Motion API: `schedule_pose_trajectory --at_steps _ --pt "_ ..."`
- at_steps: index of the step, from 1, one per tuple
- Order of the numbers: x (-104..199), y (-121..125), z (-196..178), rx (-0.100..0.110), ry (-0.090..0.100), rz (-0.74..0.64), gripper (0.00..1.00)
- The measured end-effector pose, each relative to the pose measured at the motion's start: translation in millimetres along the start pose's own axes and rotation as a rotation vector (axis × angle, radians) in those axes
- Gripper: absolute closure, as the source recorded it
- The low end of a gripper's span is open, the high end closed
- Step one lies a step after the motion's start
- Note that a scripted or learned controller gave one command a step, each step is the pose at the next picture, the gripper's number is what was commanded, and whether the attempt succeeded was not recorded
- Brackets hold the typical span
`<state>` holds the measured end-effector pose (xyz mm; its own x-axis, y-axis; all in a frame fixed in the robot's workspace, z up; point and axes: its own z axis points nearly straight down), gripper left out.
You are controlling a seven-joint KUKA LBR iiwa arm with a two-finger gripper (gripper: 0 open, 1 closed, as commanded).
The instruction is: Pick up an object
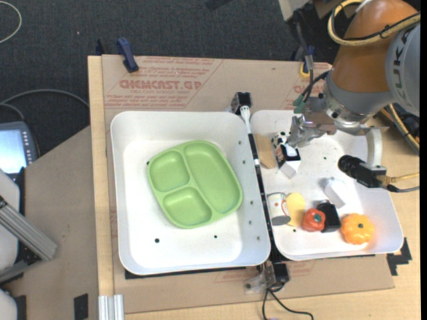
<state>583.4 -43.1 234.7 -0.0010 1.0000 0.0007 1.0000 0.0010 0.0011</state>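
Note:
My gripper (292, 145) hangs low over the far left part of the right bin (380, 242), the grey arm and its orange band reaching in from the right. A small black-and-white thing (279, 141) lies just at its left, and a small grey piece (287, 170) sits right below it. Along the bin's near side lie an orange pumpkin (355, 228), a red tomato-like thing (312, 220) against a small black block (328, 216), a yellow piece (294, 203) and a white cylinder (276, 206). A pale grey block (333, 193) lies mid-bin.
The left bin (127, 179) holds a green divided plate (193, 183). A black clip (241, 101) sits at the far end of the wall between the bins. A brown board (160, 79) under both bins carries a blue clamp (127, 53).

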Motion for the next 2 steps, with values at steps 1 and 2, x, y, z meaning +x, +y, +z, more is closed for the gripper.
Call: schedule_pose_trajectory --at_steps 1,2 --pt "0 1 -10 -0.003 0.000 0.000 1.00" --pt "0 1 -20 -0.006 -0.001 0.000 1.00"
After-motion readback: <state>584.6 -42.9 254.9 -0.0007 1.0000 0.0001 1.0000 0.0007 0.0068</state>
